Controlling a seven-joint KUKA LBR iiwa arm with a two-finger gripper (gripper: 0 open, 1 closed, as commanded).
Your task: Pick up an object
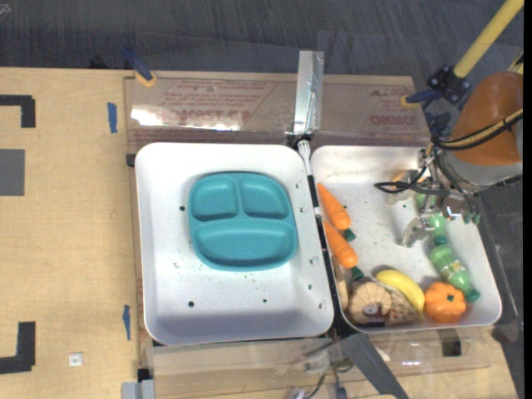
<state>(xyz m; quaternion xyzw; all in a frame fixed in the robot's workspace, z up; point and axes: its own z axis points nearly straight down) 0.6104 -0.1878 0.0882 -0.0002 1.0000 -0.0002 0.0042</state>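
Two shallow white bins are sitting side by side on the bench, and we are looking down at the right bin (374,173), where the toys are lying. We are finding the green toy vegetable (450,262) near that bin's right wall, just below the gripper (420,227). Its long axis is running on a slant, the upper end pointing up and left toward the gripper and the lower end pointing down and right toward the bin's near corner. It is showing as a slim, knobbly, glossy green piece with paler patches, plastic by its look.

The gripper is hanging over the bin's right half, just beside the vegetable's upper end; we are unable to tell whether it is open or closed, or whether it is touching the toy. Above it the arm's orange band (490,119) is gleaming.

Along the bin's left wall two orange carrots (334,209) are lying end to end. At the near edge a curved yellow banana (401,286) is resting between a round tan piece (378,302) and a ribbed orange pumpkin (445,302).

In the left bin (158,223) a smooth teal divided plate (243,220) is lying flat.
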